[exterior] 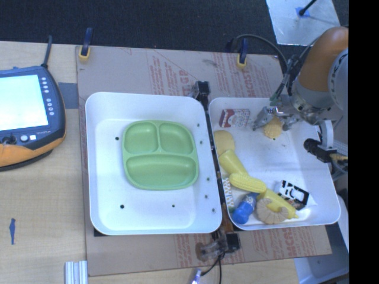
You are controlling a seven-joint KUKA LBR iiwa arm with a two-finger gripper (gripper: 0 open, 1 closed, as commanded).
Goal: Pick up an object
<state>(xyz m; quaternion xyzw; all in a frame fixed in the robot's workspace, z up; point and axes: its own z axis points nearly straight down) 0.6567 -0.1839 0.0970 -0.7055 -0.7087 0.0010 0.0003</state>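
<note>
Yellow lump (273,130), small and pale, sits between the fingertips of the gripper (272,120) in the upper part of the right bin (323,182), just right of a red-and-white packet (235,118). Whether it is lifted or on the floor: cannot tell.

Largest first. Left bin (100,158) bears a green divided plate (160,154), well apart from the work. Right bin is crowded along its left and lower sides: a yellow banana-like piece (234,161), a corn cob (249,183), a blue item (241,212), a tan round piece (269,213), a black-and-white item (294,192).

Claw: fingers spread only slightly, closed in on the lump from either side. Grip looks shallow, tips only.

Risk, as judged: a rounded lump pinched at its upper edge could squirt out on lift or roll toward the packet. A fast rise would make this worse.

Orientation: lump is nearly round; no clear long axis, no pointing end readable at this size.
</note>
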